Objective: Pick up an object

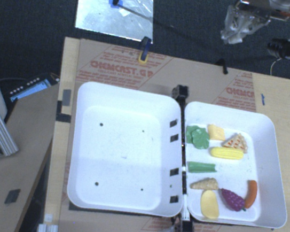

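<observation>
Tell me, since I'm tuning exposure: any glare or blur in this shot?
Camera view: the silver sheet at top left shines with glare; both white bins look bright and flat, with only faint shadows; the pincer near the top edge is soft and blurred, while the toy foods, like the corn, stay fairly sharp.

Silver sheet lies behind the bench; possibly a yellow clamp.

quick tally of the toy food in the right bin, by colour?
Right bin, by colour:
Green: 2, leafy piece, bean pod
Yellow: 3, chunk, corn cob, oval piece
Tan: 2, wedge slice, cone piece
Purple: 1, grapes
Orange: 1, sausage
Total: 9
</observation>
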`<state>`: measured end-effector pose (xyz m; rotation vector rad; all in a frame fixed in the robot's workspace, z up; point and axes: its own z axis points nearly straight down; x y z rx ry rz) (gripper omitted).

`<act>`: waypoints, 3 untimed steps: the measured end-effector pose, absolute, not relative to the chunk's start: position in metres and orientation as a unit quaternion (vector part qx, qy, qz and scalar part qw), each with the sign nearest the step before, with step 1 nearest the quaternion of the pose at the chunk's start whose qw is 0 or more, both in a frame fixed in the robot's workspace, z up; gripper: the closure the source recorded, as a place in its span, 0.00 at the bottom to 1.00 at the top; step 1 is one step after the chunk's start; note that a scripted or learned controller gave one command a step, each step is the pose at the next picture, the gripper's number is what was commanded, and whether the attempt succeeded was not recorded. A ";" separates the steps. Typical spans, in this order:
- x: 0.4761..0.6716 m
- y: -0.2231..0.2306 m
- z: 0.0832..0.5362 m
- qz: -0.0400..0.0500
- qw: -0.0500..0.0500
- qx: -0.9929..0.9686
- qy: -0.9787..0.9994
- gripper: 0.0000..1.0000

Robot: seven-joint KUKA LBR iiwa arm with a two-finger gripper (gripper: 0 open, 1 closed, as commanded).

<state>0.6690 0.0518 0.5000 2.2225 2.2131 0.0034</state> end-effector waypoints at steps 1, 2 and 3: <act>0.666 0.086 0.281 -0.005 -0.005 0.705 0.709 1.00; 0.667 0.171 0.221 0.000 -0.002 0.703 0.711 1.00; 0.670 0.159 0.294 0.004 0.002 0.706 0.708 1.00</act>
